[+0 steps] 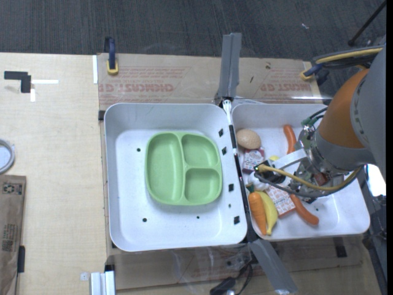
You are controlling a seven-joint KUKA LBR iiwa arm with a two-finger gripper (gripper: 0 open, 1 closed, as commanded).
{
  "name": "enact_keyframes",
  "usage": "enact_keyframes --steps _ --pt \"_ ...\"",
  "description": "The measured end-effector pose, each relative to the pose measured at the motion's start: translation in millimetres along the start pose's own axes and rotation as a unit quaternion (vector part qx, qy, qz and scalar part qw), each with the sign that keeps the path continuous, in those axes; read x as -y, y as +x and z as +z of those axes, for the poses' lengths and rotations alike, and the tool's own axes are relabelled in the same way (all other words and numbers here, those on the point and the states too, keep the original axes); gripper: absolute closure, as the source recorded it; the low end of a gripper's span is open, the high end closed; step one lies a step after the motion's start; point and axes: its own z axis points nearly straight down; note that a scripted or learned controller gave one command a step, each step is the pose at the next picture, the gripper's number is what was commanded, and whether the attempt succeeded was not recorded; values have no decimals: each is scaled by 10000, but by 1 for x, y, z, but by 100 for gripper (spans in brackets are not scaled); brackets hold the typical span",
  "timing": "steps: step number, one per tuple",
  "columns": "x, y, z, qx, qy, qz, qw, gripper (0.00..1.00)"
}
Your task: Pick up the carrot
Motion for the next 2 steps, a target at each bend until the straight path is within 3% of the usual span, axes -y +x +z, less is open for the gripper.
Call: enact_keyframes --steps 1,2 --pt "75 11 0 0 -2 117 9999 100" --pt "55 6 -12 -3 -8 -2191 9757 100"
